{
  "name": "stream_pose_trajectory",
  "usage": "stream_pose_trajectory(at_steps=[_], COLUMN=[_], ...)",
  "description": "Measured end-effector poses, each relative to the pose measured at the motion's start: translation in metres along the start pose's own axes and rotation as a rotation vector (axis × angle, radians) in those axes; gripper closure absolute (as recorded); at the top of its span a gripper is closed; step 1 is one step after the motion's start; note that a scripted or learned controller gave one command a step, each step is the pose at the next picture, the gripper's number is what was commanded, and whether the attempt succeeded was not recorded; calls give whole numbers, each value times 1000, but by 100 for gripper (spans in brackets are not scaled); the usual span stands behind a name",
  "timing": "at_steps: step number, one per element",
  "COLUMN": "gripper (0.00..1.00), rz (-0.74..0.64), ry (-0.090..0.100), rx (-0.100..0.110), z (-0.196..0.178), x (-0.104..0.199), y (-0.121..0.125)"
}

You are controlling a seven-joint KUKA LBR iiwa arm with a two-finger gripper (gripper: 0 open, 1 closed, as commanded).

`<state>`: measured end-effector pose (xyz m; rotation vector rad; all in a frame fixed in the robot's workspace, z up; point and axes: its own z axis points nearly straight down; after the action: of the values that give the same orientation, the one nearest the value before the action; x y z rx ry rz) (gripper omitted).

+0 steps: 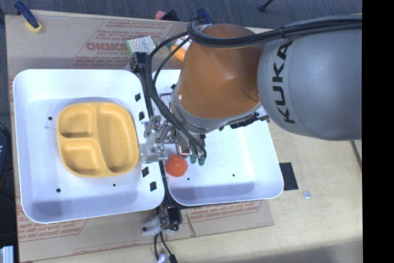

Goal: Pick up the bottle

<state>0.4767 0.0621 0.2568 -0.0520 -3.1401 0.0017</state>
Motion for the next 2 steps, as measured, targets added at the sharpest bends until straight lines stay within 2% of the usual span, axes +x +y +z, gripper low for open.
stream_pose_trajectory(at_steps=[1,2], gripper=[100,100], rz=[-160,-566], ry=[3,-3], rx=[0,-1], z=[17,37], x=[1,-12], y=[22,84])
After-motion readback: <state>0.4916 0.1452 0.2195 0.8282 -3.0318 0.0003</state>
